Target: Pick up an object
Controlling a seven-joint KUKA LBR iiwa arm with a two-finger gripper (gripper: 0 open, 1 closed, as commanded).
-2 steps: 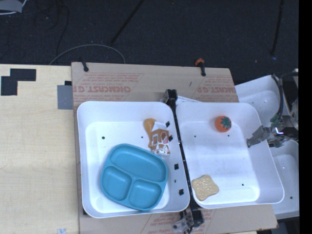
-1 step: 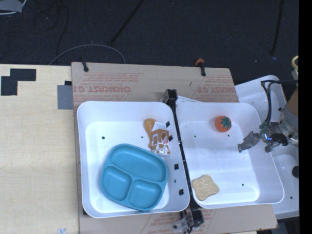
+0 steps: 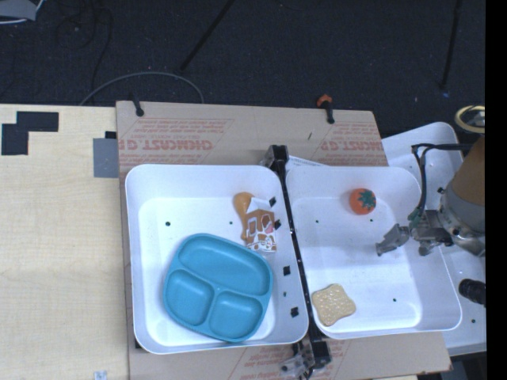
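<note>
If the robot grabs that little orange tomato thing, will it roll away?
Probably, yes. The tomato looks round, so a nudge from the pincer could send it rolling across the smooth right bin. It looks small, so it is likely light. Its rounded sides might also slip from a pinch.

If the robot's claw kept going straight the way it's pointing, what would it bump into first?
The gripper points left across the right bin. The path there looks free: the tomato toy sits above it, the cracker below. It would probably meet the black divider first, though height is unclear.
</note>
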